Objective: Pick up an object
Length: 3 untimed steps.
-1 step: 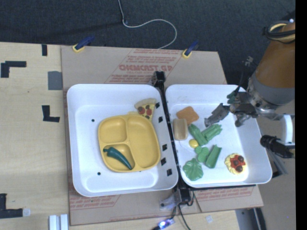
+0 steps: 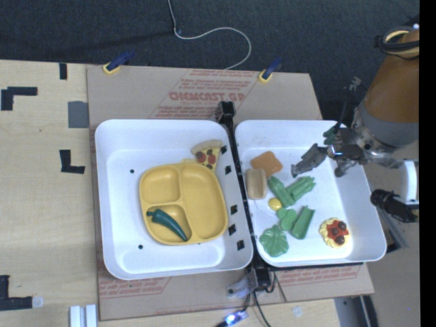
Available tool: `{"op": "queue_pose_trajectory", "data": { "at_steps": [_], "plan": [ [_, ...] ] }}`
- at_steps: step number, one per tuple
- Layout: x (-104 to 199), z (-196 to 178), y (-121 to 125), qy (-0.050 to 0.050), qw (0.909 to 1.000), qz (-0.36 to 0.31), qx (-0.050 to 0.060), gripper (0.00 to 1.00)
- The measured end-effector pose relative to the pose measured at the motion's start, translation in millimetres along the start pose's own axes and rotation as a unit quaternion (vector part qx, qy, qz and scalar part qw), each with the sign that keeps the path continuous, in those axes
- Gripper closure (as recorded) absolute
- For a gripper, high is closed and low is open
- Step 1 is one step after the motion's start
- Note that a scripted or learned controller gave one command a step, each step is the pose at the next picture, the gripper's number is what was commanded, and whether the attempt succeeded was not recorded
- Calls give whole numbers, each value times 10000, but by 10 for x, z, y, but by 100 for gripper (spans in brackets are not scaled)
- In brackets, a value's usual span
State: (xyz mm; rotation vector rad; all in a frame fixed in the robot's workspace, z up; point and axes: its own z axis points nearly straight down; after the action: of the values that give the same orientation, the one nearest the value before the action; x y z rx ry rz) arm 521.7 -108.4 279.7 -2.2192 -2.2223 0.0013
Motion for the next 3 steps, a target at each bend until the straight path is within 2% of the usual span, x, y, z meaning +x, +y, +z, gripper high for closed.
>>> {"op": "queue_pose_trajectory", "data": {
  "at_steps": [1, 3],
  "plan": [
    [39, 458, 49, 2, 10000, 2, 24, 0],
    [107, 1710, -10, 8, 10000, 1, 37, 0]
  ]
}}
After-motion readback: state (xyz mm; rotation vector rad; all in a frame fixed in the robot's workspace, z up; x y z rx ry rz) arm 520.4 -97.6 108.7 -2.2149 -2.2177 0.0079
